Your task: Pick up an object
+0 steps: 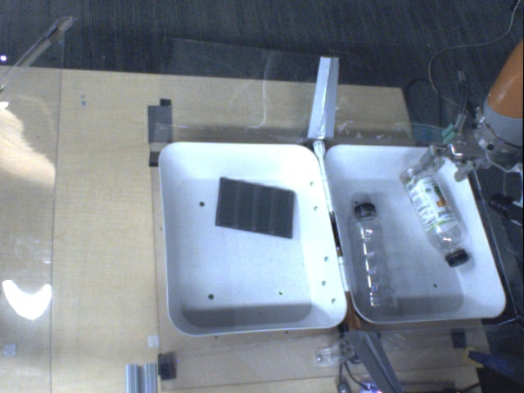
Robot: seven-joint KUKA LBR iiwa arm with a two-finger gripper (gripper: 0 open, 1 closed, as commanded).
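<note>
Bottles lay in the right bin (491, 297): a labelled bottle (434, 211) just below the gripper (455, 155), whose grip could not be told, beside a clear bottle (371, 256). The left bin (176, 244) held a dark pad (255, 208).

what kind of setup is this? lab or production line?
Most likely a robotics lab bin-picking cell, not a line: two shallow white bins on a wooden bench, loose test items (two clear plastic bottles, a dark grey ribbed pad), exposed cables over dark carpet.
</note>
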